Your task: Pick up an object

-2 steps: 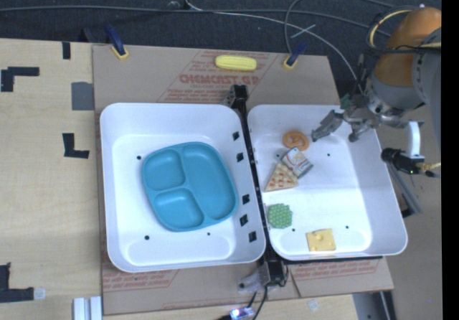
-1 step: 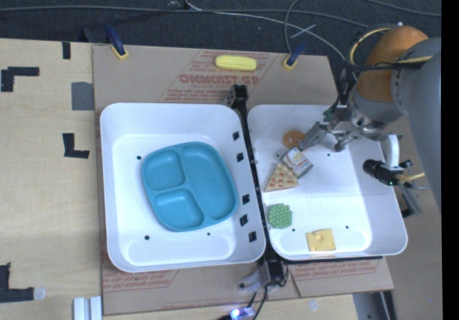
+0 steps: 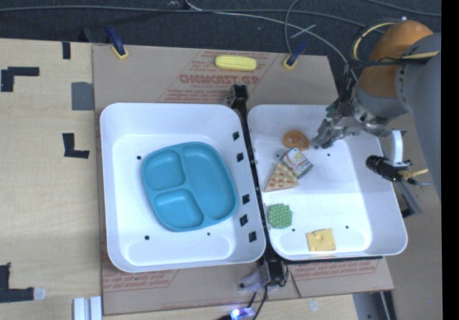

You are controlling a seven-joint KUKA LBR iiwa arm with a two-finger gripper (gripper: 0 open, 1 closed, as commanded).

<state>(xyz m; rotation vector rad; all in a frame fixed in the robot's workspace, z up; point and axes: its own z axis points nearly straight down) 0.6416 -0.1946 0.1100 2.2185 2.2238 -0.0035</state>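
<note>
camera view shows the end effector (image 3: 324, 138) low in the right white bin (image 3: 373, 204), just beside the round brown cookie (image 3: 295, 140); its grip state cannot be told.

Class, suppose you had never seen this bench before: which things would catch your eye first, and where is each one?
First the big blue three-compartment plastic tray, lying in the left white bin. Next the grey arm's orange band at upper right, with its two-finger gripper low over the right white bin, close beside a round brown cookie-like piece. A yellow banana-shaped toy rests on the cardboard behind the bins.
</note>
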